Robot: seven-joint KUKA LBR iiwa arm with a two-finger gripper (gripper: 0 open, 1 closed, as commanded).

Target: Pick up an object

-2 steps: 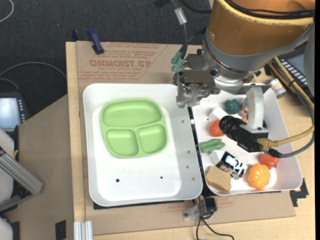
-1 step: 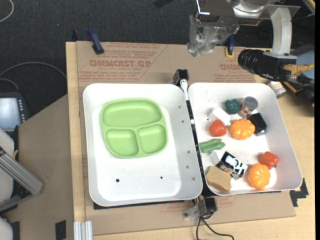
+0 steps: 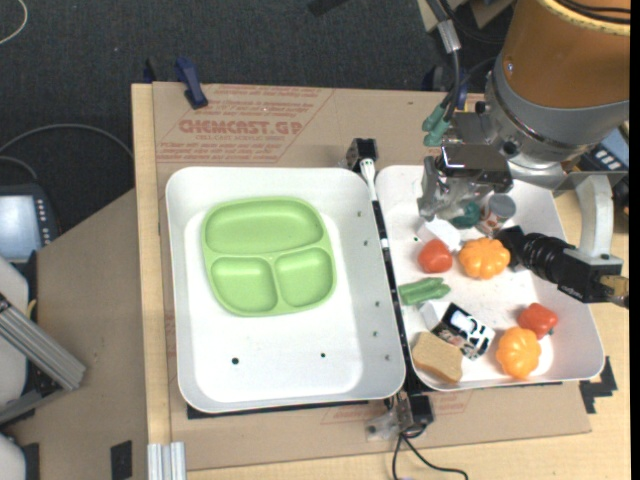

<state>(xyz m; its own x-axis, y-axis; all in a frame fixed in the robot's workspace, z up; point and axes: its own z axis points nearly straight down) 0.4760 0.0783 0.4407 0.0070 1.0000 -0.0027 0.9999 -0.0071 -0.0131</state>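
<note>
Teal object (image 3: 467, 212): it lies in the far part of the right-hand bin (image 3: 505, 290), directly under the gripper and partly covered by it.
Gripper (image 3: 445, 200): it hangs low over the far part of the same bin, and its metal end is very near the teal object.
Grip: the view does not show whether it is open or closed, so I cannot tell; I also cannot tell if the teal object is held or only near.
Grey round piece (image 3: 498, 208): just beside the teal object, on its right in the view.
Red tomato (image 3: 435, 257): on the near side of the gripper, close below it in the view.
Orange pumpkin (image 3: 484, 258): just beside the red tomato, on its right; touching it or almost.
Green pod (image 3: 422, 290): it lies flat near the left wall of this bin, nearer to the camera than the tomato.
Black and white toy (image 3: 466, 329): in the near part of the bin, touching the tan block (image 3: 438, 358) at the near left corner.
Orange fruit (image 3: 518, 353): in the near part of the bin, with a small red piece (image 3: 538, 318) just behind it.
Left-hand bin (image 3: 190, 298): it holds a green divided plate (image 3: 267, 254) with three compartments, lying flat.
In the way: the tomato and the pumpkin crowd the near side of the teal object, and the grey round piece crowds its right.
</note>
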